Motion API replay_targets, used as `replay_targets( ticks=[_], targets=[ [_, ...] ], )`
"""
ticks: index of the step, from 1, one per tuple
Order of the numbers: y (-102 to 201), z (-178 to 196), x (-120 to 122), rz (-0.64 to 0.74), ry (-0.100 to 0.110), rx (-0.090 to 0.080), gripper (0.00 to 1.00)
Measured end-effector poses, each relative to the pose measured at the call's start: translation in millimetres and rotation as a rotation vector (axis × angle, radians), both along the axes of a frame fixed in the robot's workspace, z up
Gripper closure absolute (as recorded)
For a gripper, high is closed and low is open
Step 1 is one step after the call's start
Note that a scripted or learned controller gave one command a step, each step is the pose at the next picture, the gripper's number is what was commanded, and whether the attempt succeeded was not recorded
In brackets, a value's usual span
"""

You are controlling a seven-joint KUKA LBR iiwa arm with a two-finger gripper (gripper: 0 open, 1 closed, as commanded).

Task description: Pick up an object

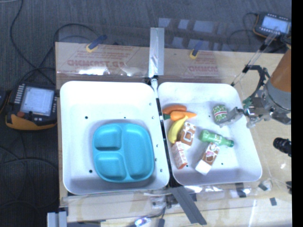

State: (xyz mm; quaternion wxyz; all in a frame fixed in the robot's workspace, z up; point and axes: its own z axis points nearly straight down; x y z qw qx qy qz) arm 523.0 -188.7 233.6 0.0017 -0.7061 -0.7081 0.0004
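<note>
The approach step is judged in hand: the gripper [233,114], its state untellable, is seen beside the green can [219,113], where a centred descent is needed.

A dark grey carpeted floor [94,8] surrounds the light wooden tabletop [222,63]. Thin black cables [19,13] trail across the carpet. On the floor at the left lies a handheld control pendant [31,105] with a lit screen; a second pendant [273,25] sits at the upper right. Light is even and soft.
</note>
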Motion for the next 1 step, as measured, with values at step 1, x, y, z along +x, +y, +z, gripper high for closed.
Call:
replay_targets(
  ticks=[1],
  targets=[
    [-27.2,-109.1,91.3,-0.176,0.004,0.003,0.0]
  ],
)
